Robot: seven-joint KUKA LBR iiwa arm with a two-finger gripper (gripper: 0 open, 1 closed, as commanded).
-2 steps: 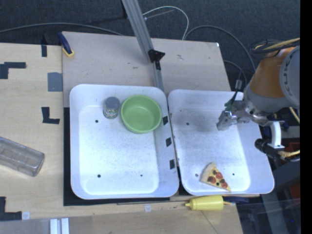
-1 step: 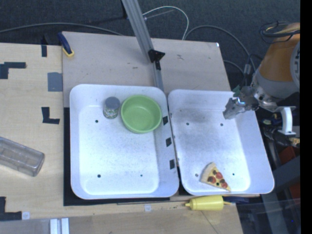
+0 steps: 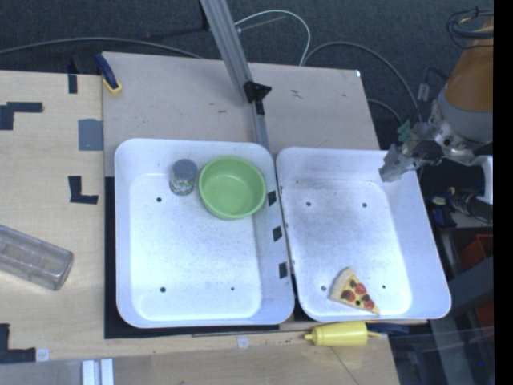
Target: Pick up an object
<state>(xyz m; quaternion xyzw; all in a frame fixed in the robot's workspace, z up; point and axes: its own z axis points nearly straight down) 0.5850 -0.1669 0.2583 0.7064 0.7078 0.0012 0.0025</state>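
Observation:
A toy pizza slice (image 3: 353,289) lies near the front of the right bin (image 3: 417,239). In the left bin (image 3: 136,239) a green bowl (image 3: 232,187) sits at the back, and a small grey-lidded jar (image 3: 183,176) stands just left of it. My gripper (image 3: 395,164) hangs over the right bin's back right corner, far from the pizza slice, and I see nothing held in it. The arm's orange band and grey wrist show at the right edge.
A yellow mustard bottle (image 3: 340,334) lies on the bench in front of the right bin. A clear plastic cylinder (image 3: 30,257) rests on the wooden surface at the left. A grey metal pole (image 3: 228,42) slants down to the bins' back edge.

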